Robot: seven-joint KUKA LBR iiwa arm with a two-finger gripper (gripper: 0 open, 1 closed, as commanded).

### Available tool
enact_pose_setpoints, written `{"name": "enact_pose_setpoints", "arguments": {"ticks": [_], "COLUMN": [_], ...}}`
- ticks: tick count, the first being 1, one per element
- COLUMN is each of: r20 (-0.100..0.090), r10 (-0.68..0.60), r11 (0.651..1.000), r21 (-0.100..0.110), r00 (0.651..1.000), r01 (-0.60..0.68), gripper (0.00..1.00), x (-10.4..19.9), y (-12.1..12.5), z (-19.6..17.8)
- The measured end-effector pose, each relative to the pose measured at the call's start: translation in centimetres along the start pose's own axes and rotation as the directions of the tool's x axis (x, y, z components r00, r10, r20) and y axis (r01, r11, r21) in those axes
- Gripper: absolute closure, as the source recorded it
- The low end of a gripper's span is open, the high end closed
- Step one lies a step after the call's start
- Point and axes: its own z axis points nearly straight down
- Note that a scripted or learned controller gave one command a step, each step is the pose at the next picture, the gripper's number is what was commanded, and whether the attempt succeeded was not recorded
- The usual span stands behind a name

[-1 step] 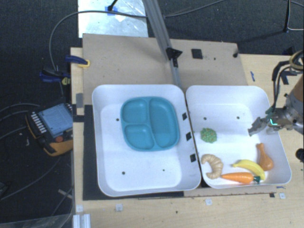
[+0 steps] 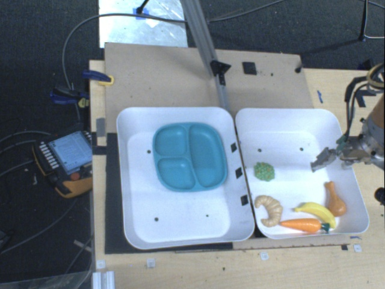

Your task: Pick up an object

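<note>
The right bin (image 2: pixel 283 120) holds a green broccoli piece (image 2: pixel 264 171), a tan croissant (image 2: pixel 269 209), a yellow banana (image 2: pixel 314 210), an orange carrot (image 2: pixel 301 225) and an orange-brown drumstick (image 2: pixel 334 198). My gripper (image 2: pixel 329 158) hangs over the right side of that bin, above and slightly left of the drumstick, well right of the broccoli. Nothing shows between its fingers.
The left bin (image 2: pixel 135 179) carries a blue divided plate (image 2: pixel 189 156). A grey pole (image 2: pixel 201 35) slants down to the bins' shared back corner. A handheld device (image 2: pixel 65 161) and cables lie on the floor at left.
</note>
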Motion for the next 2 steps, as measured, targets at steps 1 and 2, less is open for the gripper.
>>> {"name": "enact_pose_setpoints", "arguments": {"ticks": [1, 2], "r20": [-0.002, -0.001], "r10": [0.002, 0.004], "r11": [1.0, 1.0], "r21": [0.004, 0.003], "r00": [1.0, 1.0], "r01": [-0.002, -0.004], "gripper": [0.0, 0.0], "x": [1.0, 1.0], "y": [-0.4, -0.1], "z": [5.3, 11.5]}}
